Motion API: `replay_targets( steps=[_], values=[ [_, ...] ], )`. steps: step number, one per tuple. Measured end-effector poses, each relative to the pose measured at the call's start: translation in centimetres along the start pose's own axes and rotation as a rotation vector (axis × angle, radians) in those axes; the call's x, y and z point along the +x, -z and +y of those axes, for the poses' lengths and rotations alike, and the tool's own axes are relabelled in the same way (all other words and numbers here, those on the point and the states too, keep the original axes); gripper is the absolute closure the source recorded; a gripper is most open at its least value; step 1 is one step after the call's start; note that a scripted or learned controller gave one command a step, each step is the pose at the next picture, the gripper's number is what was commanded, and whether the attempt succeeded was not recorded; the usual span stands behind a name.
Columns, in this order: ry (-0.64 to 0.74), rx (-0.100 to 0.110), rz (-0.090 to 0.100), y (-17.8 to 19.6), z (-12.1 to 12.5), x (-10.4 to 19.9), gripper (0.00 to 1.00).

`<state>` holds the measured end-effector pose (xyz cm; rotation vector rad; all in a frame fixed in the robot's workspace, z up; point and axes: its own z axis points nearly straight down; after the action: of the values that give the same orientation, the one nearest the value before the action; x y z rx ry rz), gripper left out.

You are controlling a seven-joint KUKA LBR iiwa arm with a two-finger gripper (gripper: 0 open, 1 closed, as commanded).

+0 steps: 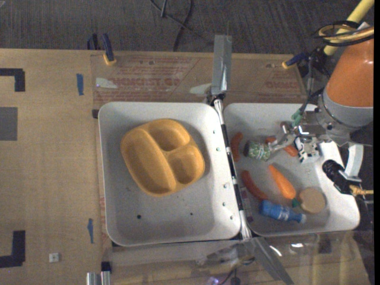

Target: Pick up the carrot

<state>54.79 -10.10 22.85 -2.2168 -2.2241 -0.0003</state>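
Orange tapered carrot [282,181] lies in right shallow white bin [332,221], tilted, thick end toward bin's near side. Metal two-finger gripper [297,142] hangs above bin's far half, just up-right of carrot, apart from it. Cannot tell how wide it stands open; nothing visibly held. Green leafy vegetable piece [257,151] sits left of gripper. Red chili-like piece [254,186] left of carrot; blue plastic bottle [281,212] and tan round disc [312,200] just below it. Yellow three-compartment plate [162,157] in left white bin [119,218].
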Motion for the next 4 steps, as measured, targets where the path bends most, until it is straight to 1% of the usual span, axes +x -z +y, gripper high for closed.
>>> replay_targets(
  steps=[1, 2, 3, 4],
  values=[
    [-0.07, -0.011, -0.002, -14.0, -2.8, -1.6, 0.0],
    [0.257, -0.002, -0.001, -10.2, -4.6, 0.3, 0.0],
    [0.216, -0.01, -0.004, -14.0, -2.0, -1.5, 0.0],
    [0.211, -0.015, -0.004, -13.0, -1.9, -1.6, 1.0]
  ],
)
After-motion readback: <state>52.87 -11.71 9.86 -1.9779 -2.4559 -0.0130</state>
